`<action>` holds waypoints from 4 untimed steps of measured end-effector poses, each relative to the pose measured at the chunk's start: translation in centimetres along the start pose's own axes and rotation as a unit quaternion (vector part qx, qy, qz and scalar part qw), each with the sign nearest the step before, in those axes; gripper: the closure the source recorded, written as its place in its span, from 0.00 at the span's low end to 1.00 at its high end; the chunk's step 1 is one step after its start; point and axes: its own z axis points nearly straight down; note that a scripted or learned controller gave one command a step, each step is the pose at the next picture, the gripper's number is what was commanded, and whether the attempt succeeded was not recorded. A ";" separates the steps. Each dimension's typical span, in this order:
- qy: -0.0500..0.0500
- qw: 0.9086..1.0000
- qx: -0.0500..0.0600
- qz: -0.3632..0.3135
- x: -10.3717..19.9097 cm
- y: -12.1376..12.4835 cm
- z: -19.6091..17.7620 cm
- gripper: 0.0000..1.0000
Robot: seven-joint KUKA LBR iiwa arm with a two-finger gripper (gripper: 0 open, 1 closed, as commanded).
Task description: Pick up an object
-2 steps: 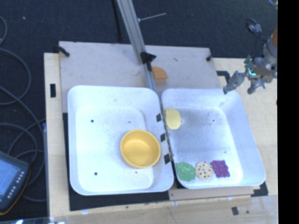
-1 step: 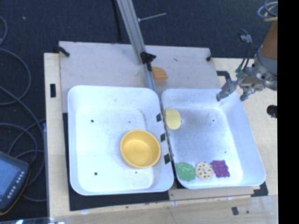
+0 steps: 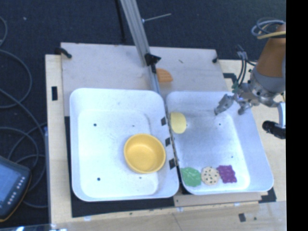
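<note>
Three small items sit in a row along the near edge of the right bin: a green piece, a speckled cookie and a purple piece. At that bin's left wall lies a pale yellow object. A yellow bowl rests in the left bin. Toward the surface's far edge, an orange item lies outside the bins. Over the right bin's far right corner, the hand hangs with fingers spread, gripping nothing.

A metal pole is seen at twelve o'clock, a tablet at eight o'clock, cables at nine.
</note>
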 end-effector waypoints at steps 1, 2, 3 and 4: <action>0.000 1.000 0.000 -0.002 0.4 0.3 6.1 0.00; -0.002 1.000 -0.005 -0.002 0.3 0.6 4.5 1.00; -0.001 1.000 -0.006 0.000 -0.6 0.7 -0.3 1.00; -0.001 1.000 -0.006 -0.001 -1.0 0.9 -4.8 1.00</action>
